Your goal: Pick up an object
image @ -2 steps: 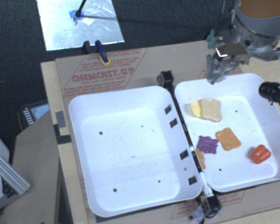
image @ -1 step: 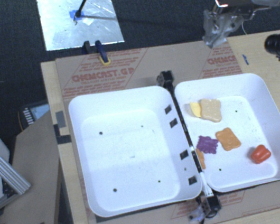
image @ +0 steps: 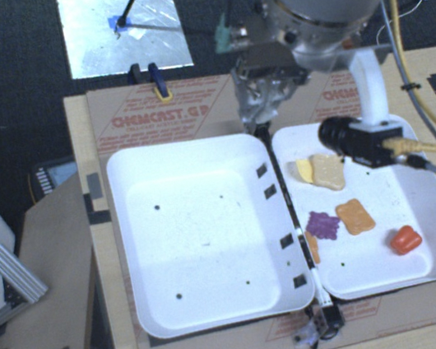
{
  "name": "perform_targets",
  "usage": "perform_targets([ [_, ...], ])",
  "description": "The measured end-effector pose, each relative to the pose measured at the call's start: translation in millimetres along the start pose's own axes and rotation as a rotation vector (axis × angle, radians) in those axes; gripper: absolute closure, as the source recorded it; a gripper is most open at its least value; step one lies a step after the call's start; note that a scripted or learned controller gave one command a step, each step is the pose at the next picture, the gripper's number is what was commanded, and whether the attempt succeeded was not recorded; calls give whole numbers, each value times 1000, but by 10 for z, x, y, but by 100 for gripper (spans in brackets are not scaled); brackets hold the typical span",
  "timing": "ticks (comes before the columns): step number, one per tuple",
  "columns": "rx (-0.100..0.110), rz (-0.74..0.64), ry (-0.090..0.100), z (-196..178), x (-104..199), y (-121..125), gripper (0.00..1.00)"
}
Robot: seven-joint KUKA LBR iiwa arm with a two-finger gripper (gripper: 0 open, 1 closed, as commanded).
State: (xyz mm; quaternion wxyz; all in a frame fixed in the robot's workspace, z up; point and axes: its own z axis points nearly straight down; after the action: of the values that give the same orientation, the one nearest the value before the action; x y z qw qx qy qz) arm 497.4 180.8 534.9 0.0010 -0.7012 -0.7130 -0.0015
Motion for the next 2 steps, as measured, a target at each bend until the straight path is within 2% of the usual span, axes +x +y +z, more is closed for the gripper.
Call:
perform_targets([
  [1,-4,10,-2,-6,329,509,100],
  [2,-4,11,-2,4,525,1076,100],
])
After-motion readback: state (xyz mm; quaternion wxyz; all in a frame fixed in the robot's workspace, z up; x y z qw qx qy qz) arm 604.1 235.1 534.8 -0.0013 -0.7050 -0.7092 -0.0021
